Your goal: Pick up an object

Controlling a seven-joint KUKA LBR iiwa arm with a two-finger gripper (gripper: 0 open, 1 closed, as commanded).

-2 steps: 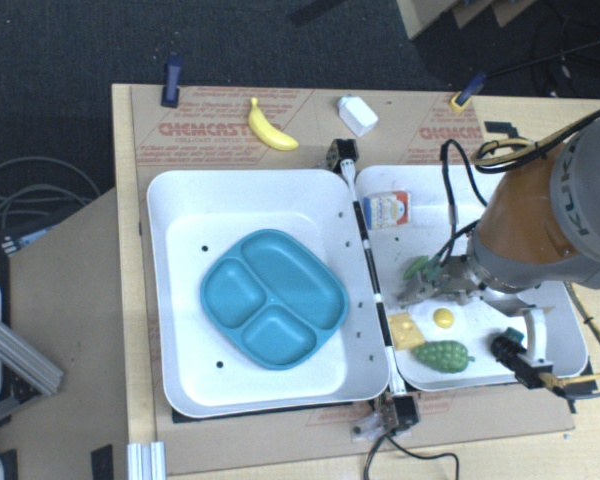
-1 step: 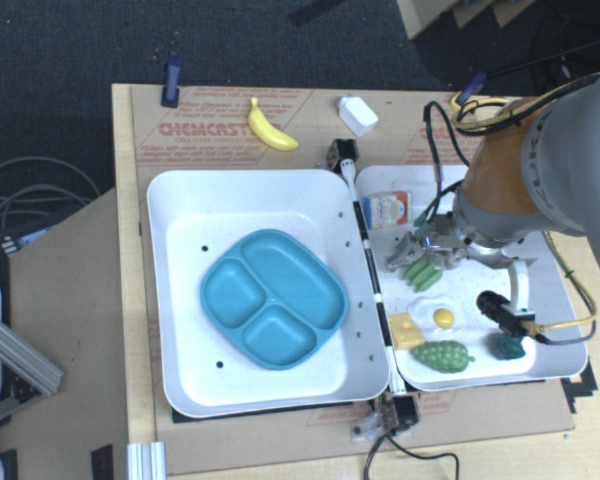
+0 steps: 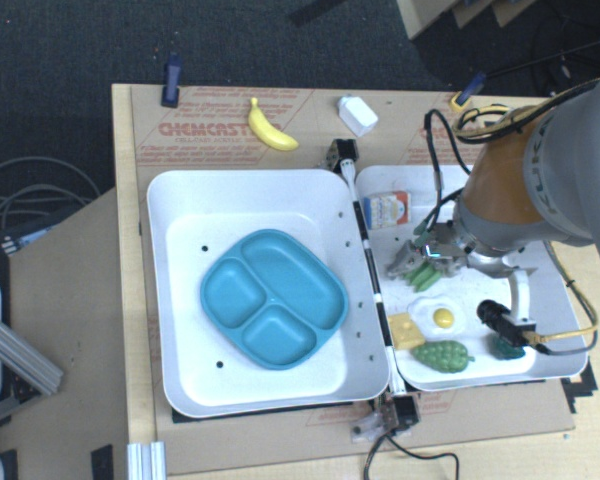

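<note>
here the gripper [image 3: 417, 256] sits low in the right bin [image 3: 560, 278], over toy food: a green piece [image 3: 423, 277], a fried egg [image 3: 442, 317], cheese [image 3: 406, 332], and a green bunch [image 3: 443, 356]. whether it is open or closed, i cannot tell. a blue divided plate [image 3: 271, 297] lies in the left bin [image 3: 180, 218]

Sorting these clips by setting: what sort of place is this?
Probably a robotics lab: a cardboard-topped bench, two white bins holding toy food like a fried egg, and loose cables on dark carpet.
</note>
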